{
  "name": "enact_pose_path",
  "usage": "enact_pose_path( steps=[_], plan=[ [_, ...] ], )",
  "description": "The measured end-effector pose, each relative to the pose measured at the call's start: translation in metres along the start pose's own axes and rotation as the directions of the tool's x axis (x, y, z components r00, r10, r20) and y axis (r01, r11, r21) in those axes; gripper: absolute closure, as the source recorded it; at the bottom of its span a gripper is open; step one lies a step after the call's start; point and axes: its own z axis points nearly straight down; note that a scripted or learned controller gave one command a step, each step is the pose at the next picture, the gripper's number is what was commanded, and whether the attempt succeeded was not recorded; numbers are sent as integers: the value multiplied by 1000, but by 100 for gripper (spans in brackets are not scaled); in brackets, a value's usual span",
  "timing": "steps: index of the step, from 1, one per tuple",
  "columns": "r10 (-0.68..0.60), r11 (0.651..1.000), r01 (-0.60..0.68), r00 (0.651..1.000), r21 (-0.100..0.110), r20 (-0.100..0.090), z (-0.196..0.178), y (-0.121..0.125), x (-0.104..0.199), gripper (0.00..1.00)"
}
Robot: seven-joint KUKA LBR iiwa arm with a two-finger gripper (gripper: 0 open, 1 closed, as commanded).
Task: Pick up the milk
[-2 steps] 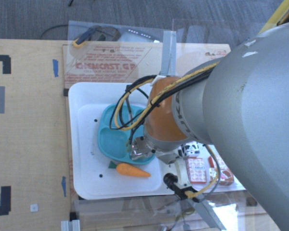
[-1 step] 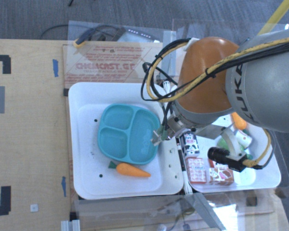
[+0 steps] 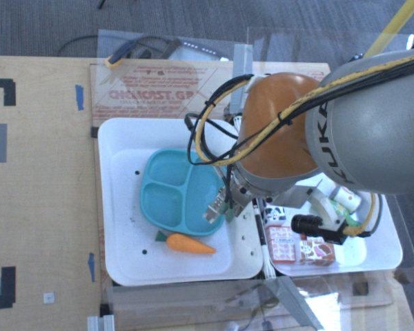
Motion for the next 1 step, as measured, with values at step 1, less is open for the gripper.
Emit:
enact_pose_path(
  steps=[1],
  plan=[
    [-493,870,493,870,-2,2,-7,-12,-5,100]
  ],
)
